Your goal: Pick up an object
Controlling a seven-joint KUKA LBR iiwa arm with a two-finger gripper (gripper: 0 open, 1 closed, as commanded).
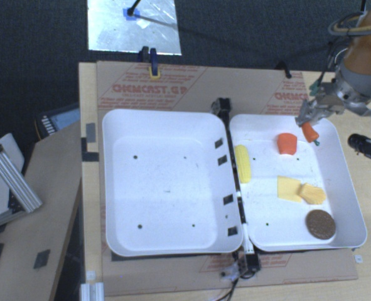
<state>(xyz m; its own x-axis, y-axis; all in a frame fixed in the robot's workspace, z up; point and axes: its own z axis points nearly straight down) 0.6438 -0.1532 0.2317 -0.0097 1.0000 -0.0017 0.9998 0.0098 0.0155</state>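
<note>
Look at the brown sheet [191,83] under the bins: red print along its far edge reads "CHEMCAST", followed by letters that look like "GP", and the same print repeats, partly cut off, toward the far right corner. No other writing is legible.

Now your end effector [309,125]: it hangs over the far right corner of the right bin [345,162], and a small orange carrot-shaped piece [309,132] with a green tip sits right at its tip, tilted, above the bin floor. The piece appears pinched between the fingers, so the end effector is closed narrowly on it, though the fingers themselves are small and hard to separate at this angle.

Down in the right bin, an orange cup-shaped piece [287,143] stands just beside the carried piece, toward the bin's middle. A yellow corn cob [242,163] lies along the bin's left wall. A pale yellow cheese slice [290,189] lies near the centre with a darker yellow wedge [312,194] touching its right edge. A brown round cookie [321,224] rests near the near right corner.

The left bin [166,180] sits alongside, joined to the right one by black clips [226,162].
</note>
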